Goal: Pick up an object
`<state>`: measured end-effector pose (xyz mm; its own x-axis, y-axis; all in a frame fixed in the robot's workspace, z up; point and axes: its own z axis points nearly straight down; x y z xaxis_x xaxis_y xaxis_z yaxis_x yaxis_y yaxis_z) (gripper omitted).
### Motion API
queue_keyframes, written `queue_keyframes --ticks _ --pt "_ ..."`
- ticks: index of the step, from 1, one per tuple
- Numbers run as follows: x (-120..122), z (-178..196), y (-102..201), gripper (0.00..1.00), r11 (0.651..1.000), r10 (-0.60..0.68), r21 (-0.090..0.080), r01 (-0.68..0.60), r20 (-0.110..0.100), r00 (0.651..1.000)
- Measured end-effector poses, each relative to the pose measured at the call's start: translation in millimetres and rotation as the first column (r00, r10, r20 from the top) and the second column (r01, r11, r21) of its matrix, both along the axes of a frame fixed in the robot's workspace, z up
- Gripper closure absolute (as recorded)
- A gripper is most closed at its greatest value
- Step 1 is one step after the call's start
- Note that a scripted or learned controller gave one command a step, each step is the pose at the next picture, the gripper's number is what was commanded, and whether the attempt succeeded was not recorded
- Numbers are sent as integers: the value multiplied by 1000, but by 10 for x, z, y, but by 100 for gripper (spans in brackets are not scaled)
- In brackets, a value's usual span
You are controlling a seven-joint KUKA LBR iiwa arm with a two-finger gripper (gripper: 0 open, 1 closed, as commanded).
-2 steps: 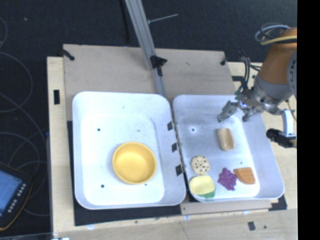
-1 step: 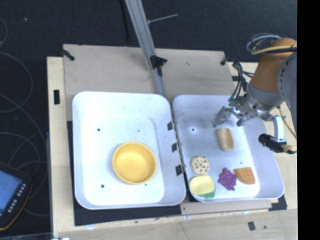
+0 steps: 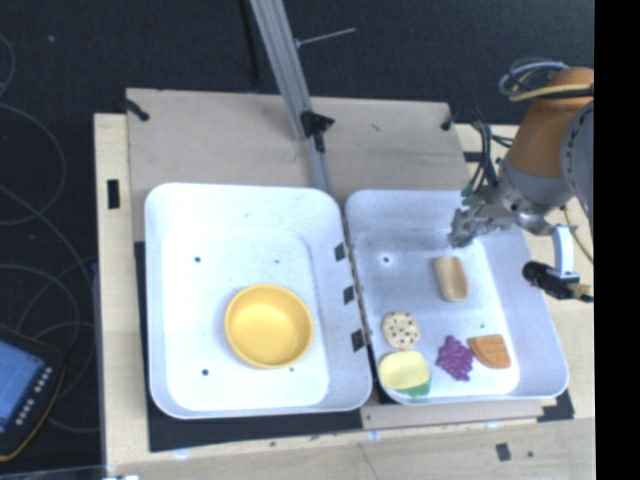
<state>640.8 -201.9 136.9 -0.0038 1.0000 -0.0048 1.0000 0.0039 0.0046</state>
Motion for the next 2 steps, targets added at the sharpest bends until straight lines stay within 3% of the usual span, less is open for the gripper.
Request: queue_keyframes --ticks 2 --pt "79 1242 -10 100 1000 0 2 0 5 1000"
